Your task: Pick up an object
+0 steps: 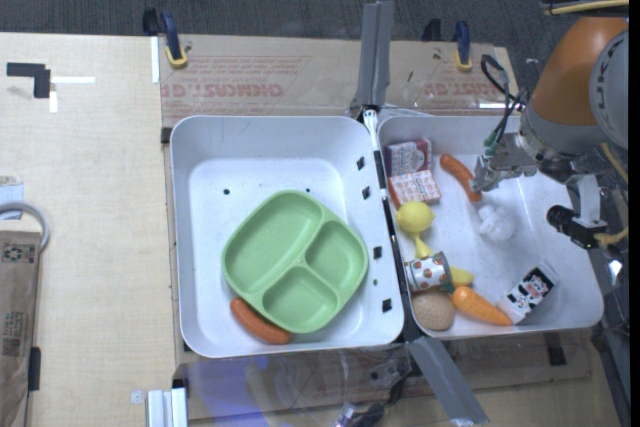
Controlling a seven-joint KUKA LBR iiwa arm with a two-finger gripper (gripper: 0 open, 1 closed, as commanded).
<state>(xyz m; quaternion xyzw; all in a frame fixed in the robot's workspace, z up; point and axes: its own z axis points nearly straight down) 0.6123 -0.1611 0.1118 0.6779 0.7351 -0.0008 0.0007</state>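
Step in hand, judged from the pose: approach, with no grasp made. Gripper [481, 187] poised low in the right bin [565, 317], up and to the right of the lemon [414, 216]. Nothing seen clamped in it. Spread of the gripper: cannot tell at this slant and size.

Likely target: the orange sausage [457, 171], lying slantwise up and to the right of the lemon, its lower end just beside the gripper tip. Second candidate: the white crumpled piece [495, 223], directly right of the lemon and just below the gripper.

Other items, all placed from the lemon:
- red-and-white packets [412, 173], just above
- small can [428, 270], just below
- carrot [480, 306], below and to the right
- black-and-white carton [529, 293], well apart to the lower right

Next move, as a judgement: centre over the middle of the sausage, turn the wrist square across its long axis, descend to the bin floor, close, then lift straight up. Risk: rounded body rolling aside under an off-centre closure
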